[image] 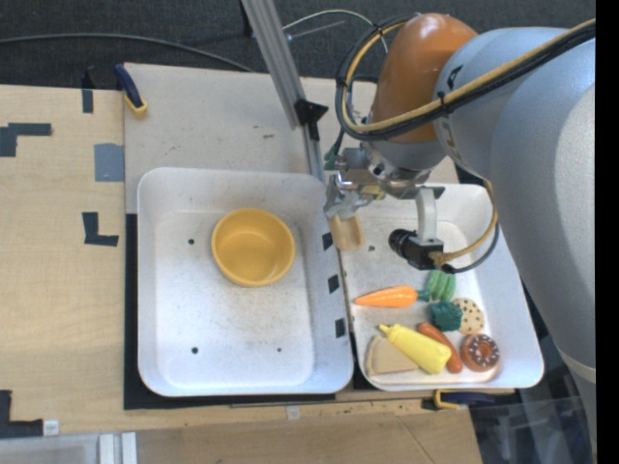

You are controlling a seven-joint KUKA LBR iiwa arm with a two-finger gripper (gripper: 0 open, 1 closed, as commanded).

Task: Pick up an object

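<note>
The claw (343, 211) is hanging at the upper left corner of the right bin (527, 370), right over the rim shared with the left bin (145, 259). A small tan block (346, 232) is showing directly beneath it, touching or nearly touching the tip. Whether that block is pinched between the fingers or only lying under them cannot be told from this angle, and how far the claw is spread cannot be told either, since the wrist is hiding the gap.

If the block is the target, the step in hand appears to be securing it and lifting. Doing this well is calling for a straight vertical rise, because the bin rims are sitting just beside the claw and a sideways drag could knock the piece loose. A slow first lift would be showing early whether the grip is real.

The block is looking matte and squarish, like plain wood or foam, with flat faces that should be suiting parallel fingers. Other candidates are crowding the lower part of the right bin: an orange carrot (387, 298), smooth and tapered; a yellow bottle (418, 346), glossy and rounded, lying on a tan wedge; a bumpy green broccoli (443, 315); a ring-shaped donut (480, 353). These are touching one another, so they are seeming harder to isolate. In the left bin a yellow bowl (253, 246) is sitting upright, smooth and thin-walled, well apart from everything else.
</note>
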